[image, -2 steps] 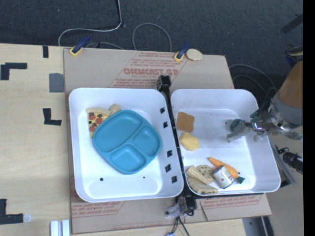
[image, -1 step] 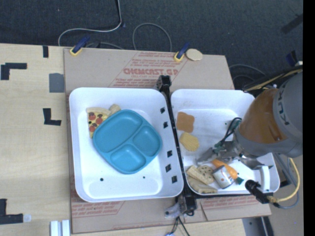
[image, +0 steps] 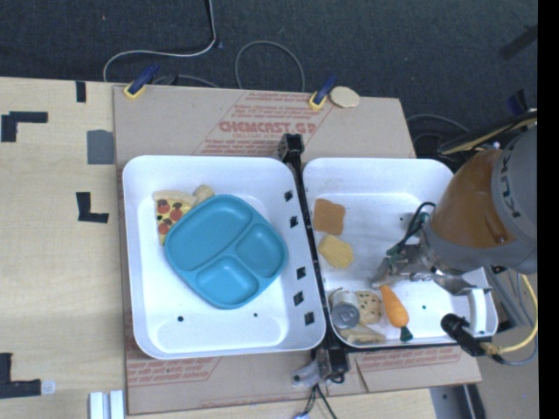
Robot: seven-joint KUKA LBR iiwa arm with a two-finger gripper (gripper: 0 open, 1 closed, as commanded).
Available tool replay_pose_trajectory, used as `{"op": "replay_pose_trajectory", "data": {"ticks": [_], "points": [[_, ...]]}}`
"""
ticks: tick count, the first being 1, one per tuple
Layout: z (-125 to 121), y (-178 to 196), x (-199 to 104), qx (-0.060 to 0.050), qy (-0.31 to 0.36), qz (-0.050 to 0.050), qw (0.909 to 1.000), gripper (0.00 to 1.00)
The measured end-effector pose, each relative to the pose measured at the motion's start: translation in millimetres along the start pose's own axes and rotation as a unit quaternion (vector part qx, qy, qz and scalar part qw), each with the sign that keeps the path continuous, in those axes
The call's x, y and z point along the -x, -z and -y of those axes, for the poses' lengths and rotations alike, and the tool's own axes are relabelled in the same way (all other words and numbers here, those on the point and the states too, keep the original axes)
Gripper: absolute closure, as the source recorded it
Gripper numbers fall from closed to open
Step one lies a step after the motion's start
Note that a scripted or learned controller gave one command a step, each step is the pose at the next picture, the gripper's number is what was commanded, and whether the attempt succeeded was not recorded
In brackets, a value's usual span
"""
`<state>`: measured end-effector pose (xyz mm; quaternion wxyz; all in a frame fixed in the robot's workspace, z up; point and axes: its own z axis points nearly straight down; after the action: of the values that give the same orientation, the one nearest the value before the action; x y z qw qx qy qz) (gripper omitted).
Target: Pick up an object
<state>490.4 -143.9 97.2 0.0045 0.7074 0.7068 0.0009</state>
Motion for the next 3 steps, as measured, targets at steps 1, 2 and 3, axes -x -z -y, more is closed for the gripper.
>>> {"op": "replay_pose_trajectory", "data": {"ticks": [1, 2, 3], "points": [[-38, 98, -99, 0.001, 0.007, -0.004, 1.0, 1.0], [-34, 92, -92, -0.005, 0.001, -0.003, 1.0, 0.0], [-86, -18, -42, -0.001, 0.0, 0.0, 1.0, 0.0]]}}
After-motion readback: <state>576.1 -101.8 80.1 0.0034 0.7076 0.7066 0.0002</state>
